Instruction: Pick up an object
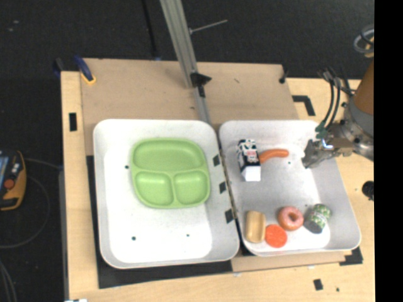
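At right of frame, the gripper (313, 155) hovers, jaw state unclear, nearest the toy hot dog (274, 154): light, stiff, slippery, best pinched mid-length.

One fixed cam, overhead, slanted down on both bins (113, 168).

A tan tabletop (157, 87) carries two white bins side by side. The left bin (113, 231) holds a green divided plate (170, 172). A grey metal post (179, 33) rises slanted behind them, against a dark floor (63, 17)
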You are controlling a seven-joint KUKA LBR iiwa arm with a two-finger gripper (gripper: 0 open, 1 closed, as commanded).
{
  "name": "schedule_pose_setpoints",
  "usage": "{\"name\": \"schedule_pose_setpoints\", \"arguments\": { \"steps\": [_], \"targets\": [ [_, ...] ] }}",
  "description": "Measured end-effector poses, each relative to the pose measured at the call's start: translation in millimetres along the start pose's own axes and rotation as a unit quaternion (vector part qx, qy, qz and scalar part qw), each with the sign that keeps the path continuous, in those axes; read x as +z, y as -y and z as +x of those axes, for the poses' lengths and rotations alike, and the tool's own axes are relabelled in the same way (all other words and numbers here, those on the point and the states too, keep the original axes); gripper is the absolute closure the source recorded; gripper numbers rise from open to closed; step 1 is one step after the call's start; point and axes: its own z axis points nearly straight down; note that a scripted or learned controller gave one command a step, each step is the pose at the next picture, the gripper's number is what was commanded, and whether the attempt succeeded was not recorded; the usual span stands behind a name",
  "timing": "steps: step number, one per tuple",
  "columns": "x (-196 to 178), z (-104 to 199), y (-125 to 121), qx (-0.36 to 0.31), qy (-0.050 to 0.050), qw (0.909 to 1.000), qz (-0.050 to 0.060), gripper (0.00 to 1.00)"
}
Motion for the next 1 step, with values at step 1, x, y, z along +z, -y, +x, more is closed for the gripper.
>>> {"name": "schedule_pose_setpoints", "arguments": {
  "steps": [1],
  "targets": [
    [10.9, 39.6, -22.1, -0.001, -0.001, 1.0, 0.003, 1.0]
  ]
}}
